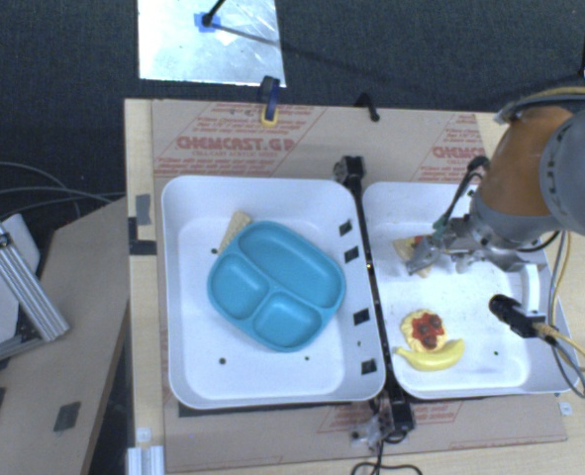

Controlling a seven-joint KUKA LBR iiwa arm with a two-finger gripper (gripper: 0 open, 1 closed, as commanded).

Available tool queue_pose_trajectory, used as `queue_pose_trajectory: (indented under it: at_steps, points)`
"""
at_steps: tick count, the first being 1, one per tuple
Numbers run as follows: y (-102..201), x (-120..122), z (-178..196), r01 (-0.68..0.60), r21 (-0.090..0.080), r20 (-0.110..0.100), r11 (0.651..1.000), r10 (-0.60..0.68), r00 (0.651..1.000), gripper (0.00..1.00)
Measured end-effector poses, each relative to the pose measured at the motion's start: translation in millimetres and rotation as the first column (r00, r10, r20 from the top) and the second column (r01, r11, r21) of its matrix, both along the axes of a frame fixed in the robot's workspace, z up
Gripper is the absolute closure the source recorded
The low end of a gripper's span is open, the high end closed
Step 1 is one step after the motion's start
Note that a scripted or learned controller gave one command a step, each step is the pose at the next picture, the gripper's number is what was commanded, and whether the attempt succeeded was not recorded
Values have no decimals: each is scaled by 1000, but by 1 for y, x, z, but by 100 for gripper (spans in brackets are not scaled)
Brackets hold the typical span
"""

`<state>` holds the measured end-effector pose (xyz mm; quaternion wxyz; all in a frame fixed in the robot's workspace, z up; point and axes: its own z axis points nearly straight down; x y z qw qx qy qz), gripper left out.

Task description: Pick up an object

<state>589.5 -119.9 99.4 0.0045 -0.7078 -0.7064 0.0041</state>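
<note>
The gripper (426, 255) hangs low in the right bin (500, 379), right against a tan piece (404, 248) on its left; its opening and grasp cannot be judged here.

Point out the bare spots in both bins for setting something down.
Left bin: free strip along its near wall, below the blue tray. Right bin: free far corner near the divider. Crowded around the gripper and banana.

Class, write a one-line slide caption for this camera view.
Gripper low in right bin near banana; blue tray in left bin.
</note>
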Motion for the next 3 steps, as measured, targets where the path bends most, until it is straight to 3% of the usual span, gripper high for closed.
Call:
queue_pose_trajectory:
  at_steps: [1,3]
  points:
    - [34,-77,-17,-3,2,6,1000,3,1000,0]
    - [36,-103,-15,-3,0,11,1000,3,1000,0]
